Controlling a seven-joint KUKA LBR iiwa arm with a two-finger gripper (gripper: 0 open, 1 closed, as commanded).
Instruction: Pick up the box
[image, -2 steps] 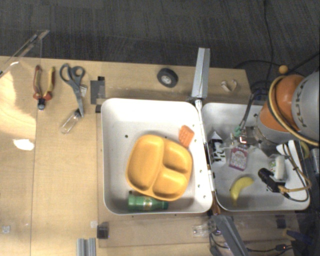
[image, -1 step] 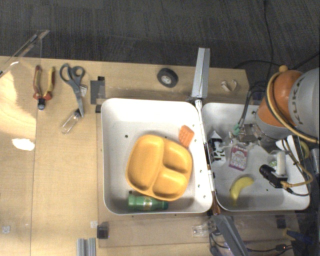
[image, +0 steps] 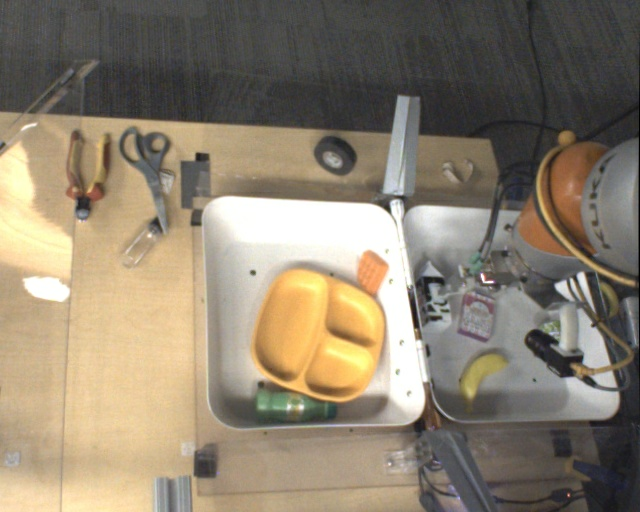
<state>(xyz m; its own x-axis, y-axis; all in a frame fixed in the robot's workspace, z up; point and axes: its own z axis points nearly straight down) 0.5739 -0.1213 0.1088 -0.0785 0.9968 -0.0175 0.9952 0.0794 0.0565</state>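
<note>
The box (image: 477, 315), a small purple-and-white carton, is lying flat on the floor of the right bin (image: 600, 405), just beside my fingers (image: 487, 272) on the side facing the banana (image: 480, 372). It looks close enough to be touching them, but I am not claiming that. I am hanging low over this bin with my wrist bent in from the right, probably because the carton is so flat that only a steep approach from above would get around it. Whether my fingers are apart or together I cannot tell; cables and glare are hiding them, and nothing is showing between them. The banana is resting beyond the box, away from my fingers, and a black-and-white packet (image: 432, 292) is sitting to their other side against the dividing wall, so both are crowding the approach. Farther off, past that wall, the left bin (image: 225, 300) is holding a yellow divided tray (image: 320, 333), a green can (image: 293, 405) and an orange piece (image: 372, 270), while scissors (image: 150, 175) are lying out on the counter (image: 120, 380).
</note>
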